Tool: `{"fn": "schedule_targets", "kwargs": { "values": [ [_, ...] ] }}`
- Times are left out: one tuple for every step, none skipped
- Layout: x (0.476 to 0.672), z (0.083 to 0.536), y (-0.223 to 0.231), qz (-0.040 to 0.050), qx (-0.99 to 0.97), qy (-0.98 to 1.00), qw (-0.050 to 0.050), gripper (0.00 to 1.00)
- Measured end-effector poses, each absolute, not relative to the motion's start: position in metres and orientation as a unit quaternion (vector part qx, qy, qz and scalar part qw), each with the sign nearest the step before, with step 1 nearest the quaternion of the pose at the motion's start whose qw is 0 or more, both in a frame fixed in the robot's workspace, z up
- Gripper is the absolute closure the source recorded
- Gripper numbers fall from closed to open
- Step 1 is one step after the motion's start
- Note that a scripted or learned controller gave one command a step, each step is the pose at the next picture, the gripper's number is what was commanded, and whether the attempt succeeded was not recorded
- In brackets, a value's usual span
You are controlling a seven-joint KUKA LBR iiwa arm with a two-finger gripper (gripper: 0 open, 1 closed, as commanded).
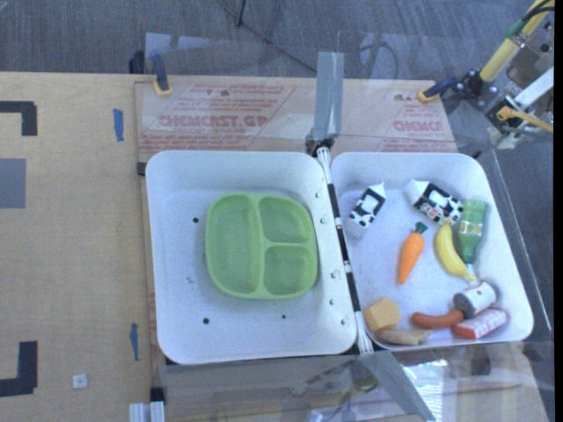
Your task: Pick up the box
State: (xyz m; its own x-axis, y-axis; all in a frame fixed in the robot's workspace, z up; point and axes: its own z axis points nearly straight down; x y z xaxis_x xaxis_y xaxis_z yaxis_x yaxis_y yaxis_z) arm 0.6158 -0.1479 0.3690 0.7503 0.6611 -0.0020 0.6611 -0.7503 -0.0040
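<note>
Gripper [517, 104]: you see it at the far right, above the bench's back corner and outside both bins. You cannot tell whether it is released or clenched, and nothing shows in its grasp.
Black-and-white box [437, 202]: lies near the back of the right bin [515, 262], just beside the green bottle [471, 227].
Red and white box [482, 324]: lies in the same bin's front right corner, touching the small can [475, 298].
Carton [367, 207]: black-and-white, near that bin's left wall.
Other items there: carrot [410, 253], banana [452, 253], sausage [434, 319], orange wedge [383, 313].
Left bin [171, 236]: holds a green divided plate [261, 245], lying flat near the middle.
</note>
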Motion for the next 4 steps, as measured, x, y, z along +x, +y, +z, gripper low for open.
{"fn": "schedule_targets", "kwargs": {
  "values": [
    [0.61, 0.283, -0.213, 0.0018, -0.971, -0.24, 0.002, 1.0],
    [0.611, 0.293, -0.213, 0.0019, -0.97, -0.241, 0.002, 1.0],
    [0.612, 0.302, -0.213, 0.0023, -0.97, -0.242, 0.003, 1.0],
    [0.613, 0.311, -0.213, 0.0027, -0.97, -0.243, 0.003, 1.0]
  ]
}}
